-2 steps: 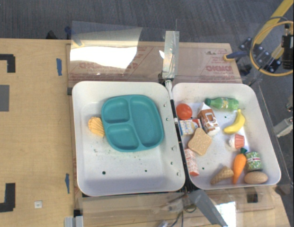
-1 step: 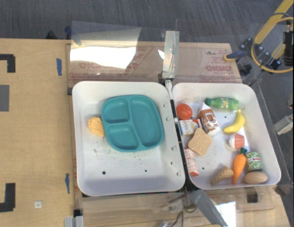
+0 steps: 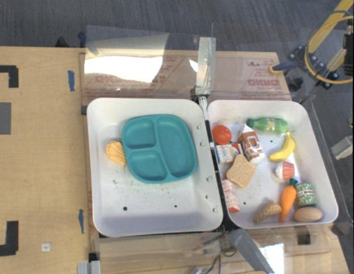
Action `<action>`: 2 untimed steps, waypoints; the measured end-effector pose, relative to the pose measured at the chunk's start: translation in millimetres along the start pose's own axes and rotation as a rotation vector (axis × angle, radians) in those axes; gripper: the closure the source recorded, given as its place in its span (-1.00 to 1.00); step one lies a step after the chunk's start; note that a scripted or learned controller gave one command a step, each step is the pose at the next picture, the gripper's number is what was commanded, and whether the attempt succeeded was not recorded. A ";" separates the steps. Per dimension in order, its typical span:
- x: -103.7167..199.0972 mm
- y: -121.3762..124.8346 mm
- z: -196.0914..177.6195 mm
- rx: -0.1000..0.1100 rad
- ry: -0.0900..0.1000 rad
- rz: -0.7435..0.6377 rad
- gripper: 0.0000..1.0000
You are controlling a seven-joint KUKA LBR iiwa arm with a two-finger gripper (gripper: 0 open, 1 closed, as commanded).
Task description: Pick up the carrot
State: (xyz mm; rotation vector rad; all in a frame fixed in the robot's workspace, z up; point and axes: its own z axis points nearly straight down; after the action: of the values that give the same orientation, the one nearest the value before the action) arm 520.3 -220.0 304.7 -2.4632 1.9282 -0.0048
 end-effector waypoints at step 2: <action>-22.8 36.3 30.2 -0.015 -0.003 -0.537 1.00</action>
State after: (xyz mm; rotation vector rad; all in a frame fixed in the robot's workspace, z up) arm 479.9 -206.3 274.2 -2.8964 1.2105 0.0077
